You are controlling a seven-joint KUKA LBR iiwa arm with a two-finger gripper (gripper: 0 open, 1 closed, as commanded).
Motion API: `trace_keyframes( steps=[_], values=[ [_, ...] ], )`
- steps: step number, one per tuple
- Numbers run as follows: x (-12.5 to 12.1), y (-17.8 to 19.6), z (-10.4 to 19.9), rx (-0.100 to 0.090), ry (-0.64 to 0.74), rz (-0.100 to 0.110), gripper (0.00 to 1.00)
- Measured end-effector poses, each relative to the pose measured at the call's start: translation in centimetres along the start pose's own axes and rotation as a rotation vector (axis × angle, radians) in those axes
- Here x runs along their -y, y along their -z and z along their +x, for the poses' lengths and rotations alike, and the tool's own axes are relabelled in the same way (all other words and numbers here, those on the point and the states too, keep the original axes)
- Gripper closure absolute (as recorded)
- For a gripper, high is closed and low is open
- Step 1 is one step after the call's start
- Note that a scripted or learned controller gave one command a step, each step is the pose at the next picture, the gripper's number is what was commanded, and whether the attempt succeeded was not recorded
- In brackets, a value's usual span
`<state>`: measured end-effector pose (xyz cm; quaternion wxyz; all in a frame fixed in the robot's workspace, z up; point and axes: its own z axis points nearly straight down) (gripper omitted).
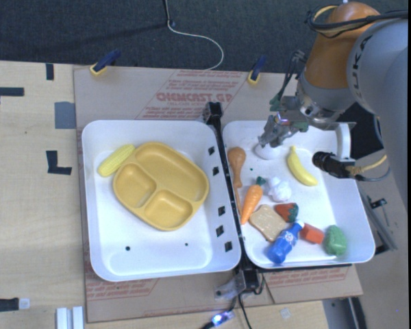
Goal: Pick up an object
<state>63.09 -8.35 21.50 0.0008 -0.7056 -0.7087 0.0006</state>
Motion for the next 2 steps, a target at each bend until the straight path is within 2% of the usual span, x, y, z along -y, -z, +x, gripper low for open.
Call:
trace_keyframes(
  steps=[1,2],
  values=[
    [0.3,0.4,6.1,-0.001,0.003,0.0,1.0],
    [-1.0,1.5,11.2,-0.001,0.002,-0.002,1.0]
  ],
)
